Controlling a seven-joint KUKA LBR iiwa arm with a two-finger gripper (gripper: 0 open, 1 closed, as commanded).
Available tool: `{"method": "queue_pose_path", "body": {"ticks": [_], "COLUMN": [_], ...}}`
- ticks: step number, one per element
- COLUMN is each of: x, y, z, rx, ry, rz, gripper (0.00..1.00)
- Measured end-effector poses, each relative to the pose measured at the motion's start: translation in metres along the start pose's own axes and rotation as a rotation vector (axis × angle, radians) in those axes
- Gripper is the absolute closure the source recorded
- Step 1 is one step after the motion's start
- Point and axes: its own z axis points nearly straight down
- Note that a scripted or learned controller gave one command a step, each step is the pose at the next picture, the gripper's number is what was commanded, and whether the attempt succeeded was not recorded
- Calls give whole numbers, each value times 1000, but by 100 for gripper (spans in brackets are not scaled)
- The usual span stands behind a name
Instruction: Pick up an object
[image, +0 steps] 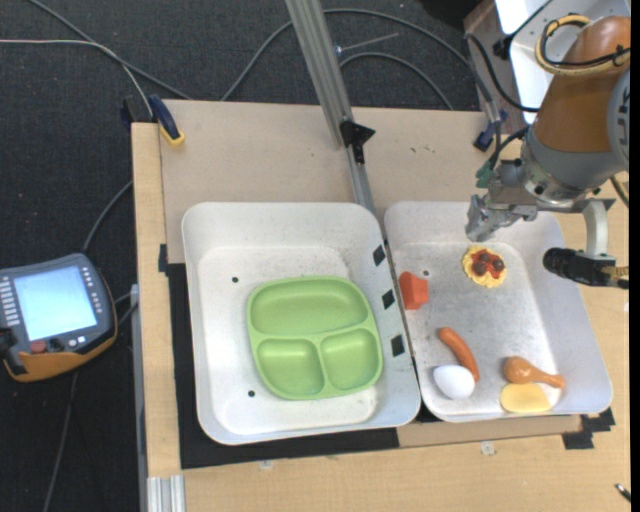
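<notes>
My gripper (482, 229) hangs over the back of the right bin (580, 345), just above and slightly left of a small yellow tart with red berries (485, 266). An orange block (414, 291) lies near the bin's left wall. Toward the front lie an orange sausage (459, 350), a white egg (454, 381), a brown drumstick (531, 373) and a pale yellow slice (527, 399). Nothing shows between the fingers.
The left bin (215, 300) holds a green divided plate (314, 335). A metal pole (330, 85) slants across the back of the bench. A teach pendant (50, 315) lies on the floor at the left.
</notes>
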Motion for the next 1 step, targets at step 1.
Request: {"method": "queue_pose_path", "body": {"ticks": [1], "x": [53], "y": [17], "z": [12], "rx": [1], "ry": [0], "rz": [0], "gripper": [100]}}
